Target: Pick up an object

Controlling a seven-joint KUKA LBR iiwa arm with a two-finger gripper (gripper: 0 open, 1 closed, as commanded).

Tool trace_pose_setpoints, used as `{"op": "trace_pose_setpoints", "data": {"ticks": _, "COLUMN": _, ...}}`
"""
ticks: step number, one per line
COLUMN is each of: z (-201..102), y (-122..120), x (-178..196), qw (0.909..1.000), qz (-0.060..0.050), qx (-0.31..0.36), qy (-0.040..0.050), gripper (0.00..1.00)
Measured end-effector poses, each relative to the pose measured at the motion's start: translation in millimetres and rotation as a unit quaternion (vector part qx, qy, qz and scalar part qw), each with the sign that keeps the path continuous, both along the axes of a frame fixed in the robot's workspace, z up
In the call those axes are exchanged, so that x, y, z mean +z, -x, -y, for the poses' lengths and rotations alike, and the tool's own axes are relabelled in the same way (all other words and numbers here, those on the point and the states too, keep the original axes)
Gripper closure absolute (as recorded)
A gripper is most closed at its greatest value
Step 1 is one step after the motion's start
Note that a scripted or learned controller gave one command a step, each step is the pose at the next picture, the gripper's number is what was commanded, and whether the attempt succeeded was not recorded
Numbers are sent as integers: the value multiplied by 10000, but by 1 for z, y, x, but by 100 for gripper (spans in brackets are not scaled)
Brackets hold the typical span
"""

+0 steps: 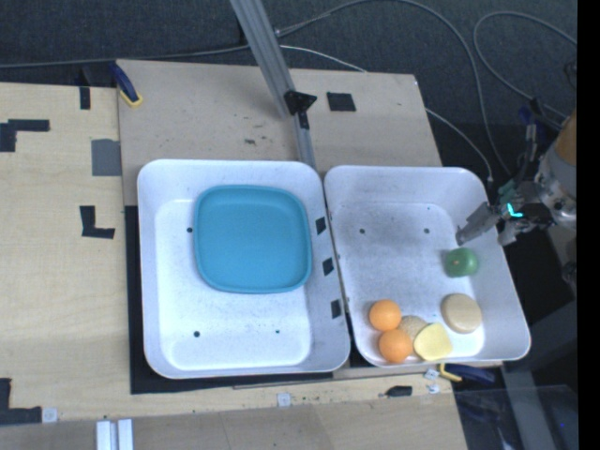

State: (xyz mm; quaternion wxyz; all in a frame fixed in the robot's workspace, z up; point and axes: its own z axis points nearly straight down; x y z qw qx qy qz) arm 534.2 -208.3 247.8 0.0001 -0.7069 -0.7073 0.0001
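Observation:
The right bin [394, 204] holds several small objects. A green ball [460, 262] lies near its right wall. In the front right corner sit two orange balls [384, 315], a yellow piece [432, 341] and a beige rounded piece [461, 312]. My gripper [483, 236] hangs over the right rim of this bin, just above and to the right of the green ball. It is open, with nothing between its fingers.
The left bin [169, 326] carries a blue square plate [252, 238]. A grey metal pole [272, 54] slants down to the gap between the bins. Cables run across the dark floor at the back right.

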Motion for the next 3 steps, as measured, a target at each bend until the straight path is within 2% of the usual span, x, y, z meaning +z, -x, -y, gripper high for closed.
{"op": "trace_pose_setpoints", "data": {"ticks": 1, "z": 0, "y": 0, "x": 0, "qw": 10000, "qz": -1, "qx": 0, "qy": 0, "gripper": 0}}
{"op": "trace_pose_setpoints", "data": {"ticks": 2, "z": -4, "y": -5, "x": -45, "qw": 10000, "qz": -20, "qx": 3, "qy": -6, "gripper": 0}}
{"op": "trace_pose_setpoints", "data": {"ticks": 3, "z": -7, "y": -4, "x": -108, "qw": 10000, "qz": -29, "qx": 1, "qy": -8, "gripper": 0}}
